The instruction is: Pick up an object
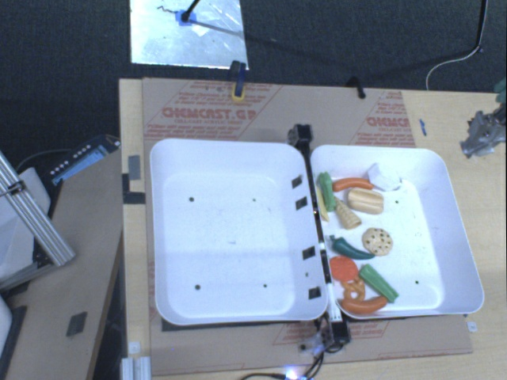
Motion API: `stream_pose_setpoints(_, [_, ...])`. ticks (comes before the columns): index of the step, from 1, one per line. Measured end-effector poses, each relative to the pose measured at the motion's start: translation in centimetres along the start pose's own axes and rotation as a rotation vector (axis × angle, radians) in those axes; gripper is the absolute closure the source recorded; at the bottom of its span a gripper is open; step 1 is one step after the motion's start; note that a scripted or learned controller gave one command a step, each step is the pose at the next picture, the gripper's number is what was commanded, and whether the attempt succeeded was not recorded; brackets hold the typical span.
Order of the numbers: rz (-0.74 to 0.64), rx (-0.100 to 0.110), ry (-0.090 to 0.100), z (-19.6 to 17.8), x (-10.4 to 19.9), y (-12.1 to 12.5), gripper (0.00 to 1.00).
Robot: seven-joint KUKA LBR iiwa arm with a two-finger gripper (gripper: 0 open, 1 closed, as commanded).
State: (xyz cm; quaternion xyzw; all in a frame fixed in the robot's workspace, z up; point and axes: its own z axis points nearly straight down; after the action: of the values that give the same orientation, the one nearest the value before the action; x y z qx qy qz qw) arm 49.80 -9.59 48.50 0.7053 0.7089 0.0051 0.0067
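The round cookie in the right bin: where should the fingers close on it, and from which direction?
The cookie lies flat, apart from its neighbours. Probably best to come straight down and pinch across its rim on the bare-floor side, away from the teal pepper beside it.

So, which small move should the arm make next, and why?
Probably bring the claw, now at the view's right edge outside the bins, left over the right white bin toward the round speckled cookie, which lies with some free space on its right side.

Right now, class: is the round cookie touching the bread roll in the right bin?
Apart. The camera view shows a strip of white bin floor between the cookie and the bread roll above it.
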Motion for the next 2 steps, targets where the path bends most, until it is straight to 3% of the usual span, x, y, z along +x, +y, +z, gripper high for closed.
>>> stream_pose_setpoints(1, [-0.006, 0.025, 0.004, 14.3, 6.5, 3.5, 1.00])
stream_pose_setpoints(2, [0.002, 0.001, 0.001, 2.8, 4.5, -0.8, 1.00])
